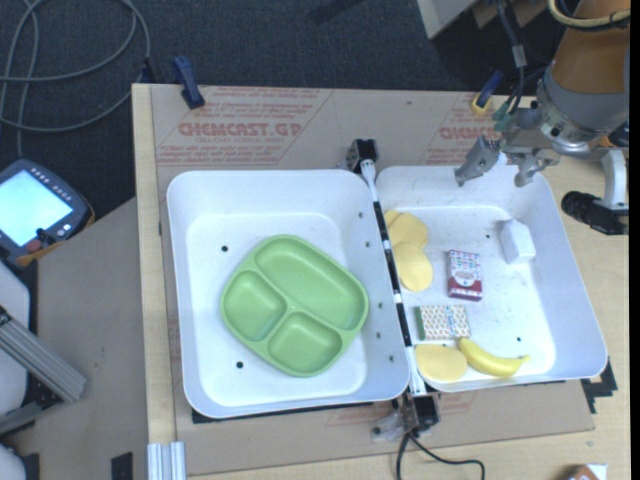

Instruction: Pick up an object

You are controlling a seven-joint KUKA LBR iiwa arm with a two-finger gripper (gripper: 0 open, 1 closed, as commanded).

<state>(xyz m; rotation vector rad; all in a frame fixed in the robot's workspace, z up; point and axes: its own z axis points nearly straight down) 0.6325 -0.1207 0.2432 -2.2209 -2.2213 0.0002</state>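
**Ana:** Cardboard covers the desk [300, 118], and two shallow white bins sit on it side by side. Starting at the near edge, what do you make out?

**Ben:** Nearest in the right bin [570, 298] lies a banana [492, 359], touching a pale yellow disc [441, 362]. Just behind those is a small patterned packet [444, 320], then a red and white carton [464, 274] near the middle. Two more yellow discs [410, 250] lie against the divider side, and a small white block [515, 240] rests toward the far right wall.

**Ana:** And the left bin [195, 268]?

**Ben:** It holds a green divided plate [293, 304], lying flat in the middle.

**Ana:** Where is the gripper [503, 162]?

**Ben:** At the far rim of the right bin, raised above it, well apart from every object. The jaws are spread, with nothing between them.

**Ana:** So how far along is the pick?

**Ben:** I'd say it has barely begun. Nothing is lifted; every item rests on a bin floor. What remains is the whole job: choosing a target, coming down over it, closing, and raising it. The white block looks closest to the jaws, though I can't tell which thing is meant
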